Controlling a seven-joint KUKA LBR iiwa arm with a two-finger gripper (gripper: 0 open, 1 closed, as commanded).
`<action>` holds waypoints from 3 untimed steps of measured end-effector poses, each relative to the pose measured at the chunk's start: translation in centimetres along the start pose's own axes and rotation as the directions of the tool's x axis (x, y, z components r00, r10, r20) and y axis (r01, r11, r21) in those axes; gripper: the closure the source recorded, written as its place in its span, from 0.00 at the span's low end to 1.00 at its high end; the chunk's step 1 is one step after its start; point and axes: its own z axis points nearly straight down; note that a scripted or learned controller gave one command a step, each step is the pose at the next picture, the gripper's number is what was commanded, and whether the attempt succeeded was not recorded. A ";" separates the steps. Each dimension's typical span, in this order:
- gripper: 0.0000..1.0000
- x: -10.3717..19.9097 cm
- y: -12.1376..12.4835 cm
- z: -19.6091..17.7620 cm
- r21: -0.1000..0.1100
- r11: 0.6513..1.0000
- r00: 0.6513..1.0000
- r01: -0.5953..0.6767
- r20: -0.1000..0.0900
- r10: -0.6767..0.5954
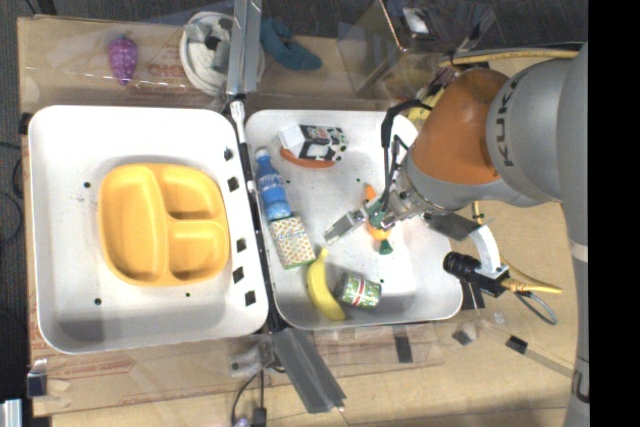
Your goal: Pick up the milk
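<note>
Oddly, the gripper [372, 217] hangs low over the orange carrot [378, 233], whether clamped I cannot tell, while the milk [313, 144] lies untouched beyond it, toward the bin's [440, 300] far wall.

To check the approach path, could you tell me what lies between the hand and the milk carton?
In the camera view, only bare white bin floor lies between the hand and the milk carton.

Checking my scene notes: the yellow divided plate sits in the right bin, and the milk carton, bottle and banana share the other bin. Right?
Not quite. The camera view shows the yellow divided plate in the left bin. The milk carton, bottle and banana share the right bin.
</note>
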 end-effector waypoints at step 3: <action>0.00 -5.1 11.7 4.1 0.000 0.982 0.982 0.187 0.001 -0.187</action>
